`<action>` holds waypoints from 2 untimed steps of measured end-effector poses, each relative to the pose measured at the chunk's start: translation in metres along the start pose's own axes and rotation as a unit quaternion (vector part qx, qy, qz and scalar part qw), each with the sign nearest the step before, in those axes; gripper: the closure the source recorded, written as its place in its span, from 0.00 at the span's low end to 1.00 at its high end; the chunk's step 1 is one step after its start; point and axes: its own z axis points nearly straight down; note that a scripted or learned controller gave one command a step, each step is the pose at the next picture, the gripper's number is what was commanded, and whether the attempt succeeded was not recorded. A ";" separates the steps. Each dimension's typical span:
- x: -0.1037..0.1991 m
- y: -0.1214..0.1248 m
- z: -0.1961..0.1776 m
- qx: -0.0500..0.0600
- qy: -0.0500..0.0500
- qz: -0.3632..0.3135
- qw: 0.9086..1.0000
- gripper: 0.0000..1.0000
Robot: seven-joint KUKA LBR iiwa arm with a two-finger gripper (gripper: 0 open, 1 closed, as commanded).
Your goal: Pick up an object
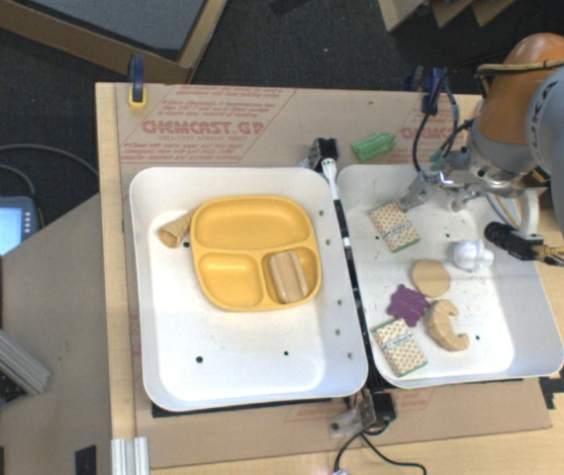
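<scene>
Nearest the camera, at the bottom of the frame, the front rim of the left white bin (252,396) is seen on the counter (213,127). Inside this bin, a yellow divided plate (237,228) is placed toward the upper middle. A tan roll (286,275) is laid in its lower right part, and a small tan piece (174,231) is touching the plate's left edge.

Further right, the right white bin (519,359) is filled with small things: two patterned packets (394,226) (401,347), a purple piece (408,305), a round tan biscuit (430,278), a curved tan piece (447,326) and a white ball (469,255). A green thing (373,146) is seen on the counter just above this bin.

At the upper right, the pincer (450,181) is held over the bin's top edge. Nothing is seen in it, and how far it is open cannot be told.
</scene>
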 end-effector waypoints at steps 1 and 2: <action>-0.051 -0.052 -0.001 0.003 0.006 0.002 1.000 0.00; -0.019 -0.001 0.000 0.000 0.000 0.001 1.000 0.00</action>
